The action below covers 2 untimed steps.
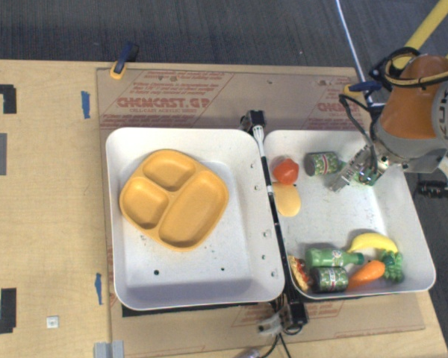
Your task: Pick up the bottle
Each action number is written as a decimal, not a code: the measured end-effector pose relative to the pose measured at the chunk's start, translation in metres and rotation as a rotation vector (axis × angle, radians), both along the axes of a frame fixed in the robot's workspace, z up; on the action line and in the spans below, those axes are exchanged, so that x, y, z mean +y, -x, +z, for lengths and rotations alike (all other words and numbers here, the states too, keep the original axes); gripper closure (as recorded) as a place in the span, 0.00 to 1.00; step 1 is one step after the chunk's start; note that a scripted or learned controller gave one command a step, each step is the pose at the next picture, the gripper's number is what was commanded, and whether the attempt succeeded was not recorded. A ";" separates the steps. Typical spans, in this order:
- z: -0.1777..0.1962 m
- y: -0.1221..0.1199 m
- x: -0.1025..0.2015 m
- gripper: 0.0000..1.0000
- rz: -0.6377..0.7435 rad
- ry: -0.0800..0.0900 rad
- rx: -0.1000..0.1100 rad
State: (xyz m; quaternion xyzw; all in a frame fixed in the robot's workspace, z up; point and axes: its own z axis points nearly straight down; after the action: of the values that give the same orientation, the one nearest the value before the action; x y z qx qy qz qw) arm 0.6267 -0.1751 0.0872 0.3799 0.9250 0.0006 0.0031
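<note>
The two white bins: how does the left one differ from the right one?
The left white bin bears one large yellow three-compartment plate; the right white bin bears many small things, among them a green bottle, a red tomato, a yellow banana and an orange carrot. The grey arm's gripper is over the right bin, not the left. Both are shallow and white.

"chemcast gp" on the brown board (164, 99)
</note>
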 end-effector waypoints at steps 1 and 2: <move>0.000 0.061 0.044 1.00 0.047 -0.001 0.001; 0.034 -0.016 -0.024 1.00 0.284 0.003 -0.001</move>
State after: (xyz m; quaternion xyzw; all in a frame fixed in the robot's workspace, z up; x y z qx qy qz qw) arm 0.6429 -0.1988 0.1213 0.2452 0.9695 -0.0002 0.0038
